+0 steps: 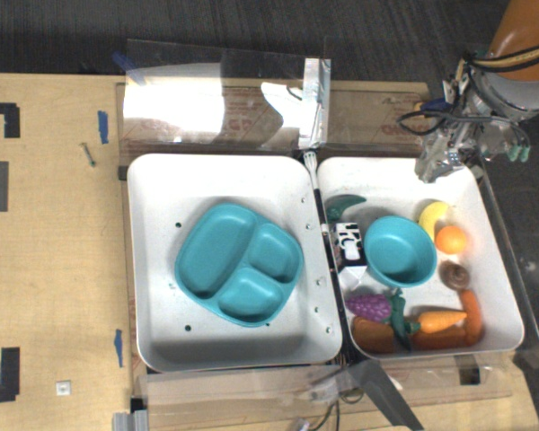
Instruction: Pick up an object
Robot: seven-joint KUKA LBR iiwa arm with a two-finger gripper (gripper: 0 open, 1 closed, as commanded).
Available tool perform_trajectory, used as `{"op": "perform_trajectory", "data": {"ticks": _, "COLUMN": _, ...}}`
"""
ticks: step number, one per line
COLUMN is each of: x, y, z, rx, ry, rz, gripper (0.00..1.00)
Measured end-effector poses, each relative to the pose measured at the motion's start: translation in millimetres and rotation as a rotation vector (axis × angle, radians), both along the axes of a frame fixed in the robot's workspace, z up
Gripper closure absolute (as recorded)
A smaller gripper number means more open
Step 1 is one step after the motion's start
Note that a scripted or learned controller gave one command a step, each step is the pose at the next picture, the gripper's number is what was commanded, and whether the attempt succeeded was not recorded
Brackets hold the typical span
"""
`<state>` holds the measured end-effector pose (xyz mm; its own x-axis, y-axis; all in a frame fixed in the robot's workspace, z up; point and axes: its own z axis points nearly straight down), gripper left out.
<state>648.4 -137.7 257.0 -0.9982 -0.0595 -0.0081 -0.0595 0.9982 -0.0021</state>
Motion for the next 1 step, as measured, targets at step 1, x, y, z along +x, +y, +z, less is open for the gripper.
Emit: {"op": "perform_trajectory", "data": {"ticks": 1, "x": 0.5, "y": 1.6, "z": 0.7, "rx": 0.001, "ry": -0.001, "rz": 0.002, "gripper": 0.0}}
